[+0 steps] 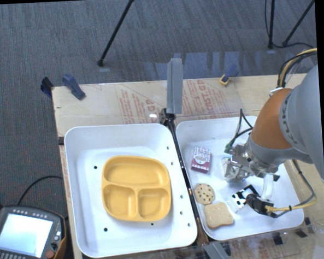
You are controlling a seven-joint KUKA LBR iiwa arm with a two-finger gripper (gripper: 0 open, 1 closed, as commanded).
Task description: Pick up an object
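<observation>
In the right bin [276, 215] lie a small red and white box [201, 158], a round chocolate-chip cookie [204, 193] and a slice of toast [217, 215]. My gripper [233, 170] hangs low over the middle of this bin, to the right of the box and above and right of the cookie. It touches none of them as far as I can see. The grey arm with its orange band [268, 126] reaches in from the right and hides the bin floor beneath it.
The left bin [81, 158] holds a yellow divided tray [136, 187]. A grey upright post [175, 90] stands behind the wall between the two bins. Blue clamps [72, 86] sit on the bench's far left edge. A pendant with a screen [27, 235] lies at the lower left.
</observation>
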